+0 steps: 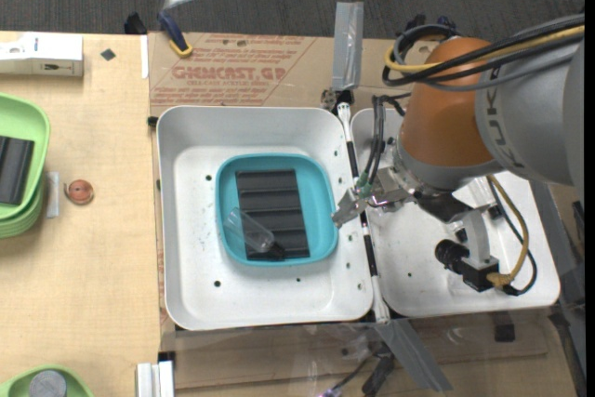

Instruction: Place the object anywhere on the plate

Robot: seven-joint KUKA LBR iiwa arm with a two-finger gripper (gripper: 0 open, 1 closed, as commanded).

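A blue square plate (321, 200) lies in the middle of the left white bin (186, 218). On the plate rests a black ribbed block (274, 200), with a small clear plastic piece (249, 232) lying over its lower left corner. My gripper (355, 203) hangs over the divider between the two bins, just off the plate's right rim. The big orange and grey wrist above hides most of it. Nothing shows in its grasp.
The right white bin (409, 274) sits under the arm, mostly covered by it and its cables. A cardboard sheet (232, 70) lies behind the left bin. A green dish (23, 167) stands at the far left of the wooden bench.
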